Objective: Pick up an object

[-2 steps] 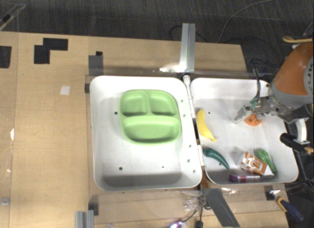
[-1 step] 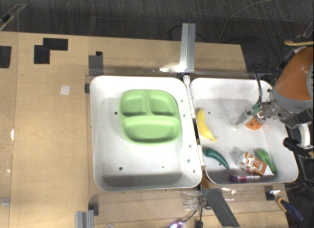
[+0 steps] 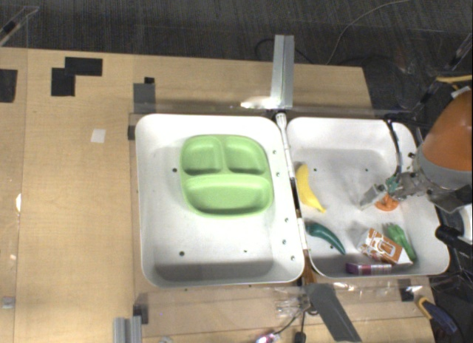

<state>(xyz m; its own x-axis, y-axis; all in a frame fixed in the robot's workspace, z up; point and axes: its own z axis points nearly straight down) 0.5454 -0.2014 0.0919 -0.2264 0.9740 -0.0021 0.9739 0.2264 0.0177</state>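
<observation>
In the right bin (image 3: 347,145) lie a yellow banana (image 3: 309,190), a dark green curved piece (image 3: 325,235), a small orange-and-white carton (image 3: 381,246), a bright green item (image 3: 400,240) beside it and a purple stick (image 3: 367,267) by the front wall. A small orange object (image 3: 386,203) sits right under my gripper (image 3: 381,191), which reaches in low from the right at mid-bin. Whether the orange object is touched or held is hidden by the wrist. The orange-banded arm (image 3: 449,142) hangs over the bin's right wall.
The left bin (image 3: 159,253) holds a light green divided plate (image 3: 225,174). A metal post (image 3: 284,72) stands behind the ridge between the bins. Cables and dark hardware crowd the bench's right edge.
</observation>
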